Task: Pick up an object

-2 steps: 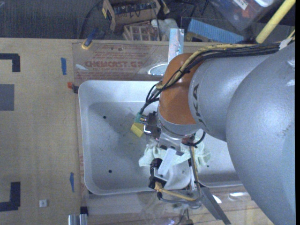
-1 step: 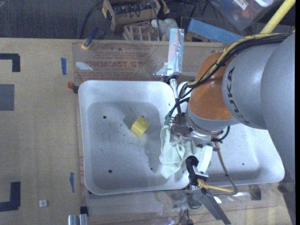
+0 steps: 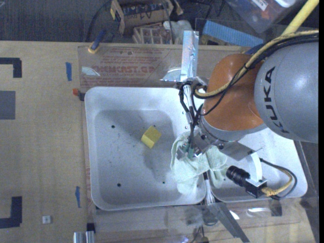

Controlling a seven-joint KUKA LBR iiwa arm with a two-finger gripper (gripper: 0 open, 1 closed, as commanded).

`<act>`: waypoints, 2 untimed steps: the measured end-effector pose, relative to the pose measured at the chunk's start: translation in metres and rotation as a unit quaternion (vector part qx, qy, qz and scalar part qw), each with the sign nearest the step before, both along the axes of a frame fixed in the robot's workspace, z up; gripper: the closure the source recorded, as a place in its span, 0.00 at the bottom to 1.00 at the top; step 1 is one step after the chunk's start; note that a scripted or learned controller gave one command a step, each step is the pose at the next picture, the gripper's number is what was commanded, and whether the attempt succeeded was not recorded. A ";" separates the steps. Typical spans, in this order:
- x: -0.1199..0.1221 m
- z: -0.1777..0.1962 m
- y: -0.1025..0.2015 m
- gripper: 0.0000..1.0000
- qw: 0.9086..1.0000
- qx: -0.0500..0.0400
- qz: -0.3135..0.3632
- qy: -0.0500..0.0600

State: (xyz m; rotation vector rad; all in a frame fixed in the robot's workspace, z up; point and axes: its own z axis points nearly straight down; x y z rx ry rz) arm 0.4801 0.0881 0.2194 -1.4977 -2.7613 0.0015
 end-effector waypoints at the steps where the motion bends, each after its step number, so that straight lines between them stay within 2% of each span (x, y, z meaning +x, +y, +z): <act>1: 0.000 0.067 0.030 1.00 1.000 0.000 -0.029 0.000; 2: -0.001 0.017 0.066 1.00 0.977 -0.001 -0.214 0.003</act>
